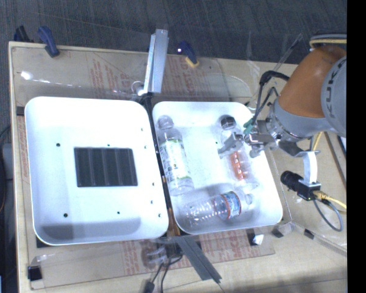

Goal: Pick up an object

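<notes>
My gripper [243, 144] hangs over the right bin [269, 191], near its right wall, and stands open. Its fingers straddle the upper part of a small clear bottle with orange contents [239, 166], whose dark cap [227, 122] points to the bin's far side. I cannot tell whether the fingers touch the bottle. A clear bottle [173, 157] lies along the bin's left wall. Another clear bottle with a blue label [218, 206] lies along the near wall.
The left bin [49, 127] holds a dark grey ridged rectangular block [105, 166] near its middle. A metal bar [155, 60] stands behind the gap between the bins. Blue clamps [47, 39] sit on the bench's far edge.
</notes>
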Available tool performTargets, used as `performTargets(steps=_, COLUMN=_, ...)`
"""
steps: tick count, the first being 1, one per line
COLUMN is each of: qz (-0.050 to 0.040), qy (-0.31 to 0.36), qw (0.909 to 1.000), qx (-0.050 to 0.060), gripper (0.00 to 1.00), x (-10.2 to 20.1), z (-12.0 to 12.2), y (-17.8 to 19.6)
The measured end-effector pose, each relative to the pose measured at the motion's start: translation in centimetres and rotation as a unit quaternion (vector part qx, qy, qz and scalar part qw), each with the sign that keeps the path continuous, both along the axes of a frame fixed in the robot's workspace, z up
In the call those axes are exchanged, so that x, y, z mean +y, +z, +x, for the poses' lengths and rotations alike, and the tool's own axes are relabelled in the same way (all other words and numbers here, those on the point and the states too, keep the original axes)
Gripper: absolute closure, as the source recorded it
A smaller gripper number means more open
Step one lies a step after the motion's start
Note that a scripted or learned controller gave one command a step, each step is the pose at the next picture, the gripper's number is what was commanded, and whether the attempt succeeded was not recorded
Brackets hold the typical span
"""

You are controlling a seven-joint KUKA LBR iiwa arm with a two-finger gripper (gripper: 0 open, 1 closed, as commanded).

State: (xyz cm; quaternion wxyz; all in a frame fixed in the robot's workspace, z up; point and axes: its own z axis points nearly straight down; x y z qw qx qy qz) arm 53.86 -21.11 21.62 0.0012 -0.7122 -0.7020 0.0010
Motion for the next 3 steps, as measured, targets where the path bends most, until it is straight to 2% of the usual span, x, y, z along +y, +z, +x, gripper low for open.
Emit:
performTargets(steps=1, qz=-0.0003, qy=0.011, qw=0.9999, qx=-0.001, gripper=0.0, x=0.3, z=0.4, y=0.1)
performTargets(steps=2, qz=0.0004, qy=-0.047, qw=0.9989, qx=0.002, gripper=0.0, x=2.3, z=1.1, y=-10.0)
performTargets(steps=3, qz=0.0001, qy=0.0, qw=1.0, qx=-0.001, gripper=0.0, x=1.8, z=0.7, y=-1.8)
